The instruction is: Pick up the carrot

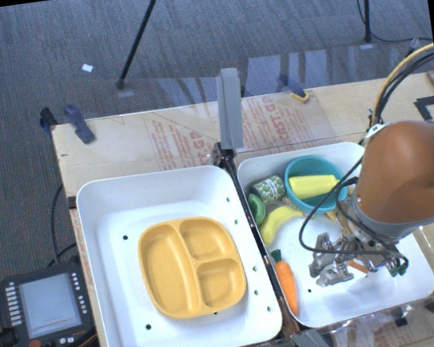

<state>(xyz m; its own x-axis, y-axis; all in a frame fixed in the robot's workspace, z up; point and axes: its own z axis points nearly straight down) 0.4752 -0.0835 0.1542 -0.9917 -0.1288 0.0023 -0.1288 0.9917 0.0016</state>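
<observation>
carrot (286, 283): parked at the right bin (415, 280)'s left wall, green top up, just below the banana (279, 219)
end effector (339, 259): hung mid-bin, right of the carrot; open or closed can't be told
tip: best lined up across the carrot's middle, kept off the wall

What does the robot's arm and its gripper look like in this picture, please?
The arm shows as a bulky rounded shell of orange-brown with a grey band beneath it. Black and yellow cables arc from its upper side, and a thin black cable loops down past the blue bowl. The gripper is bare grey metal, with angular linkages and small dark fittings.
</observation>
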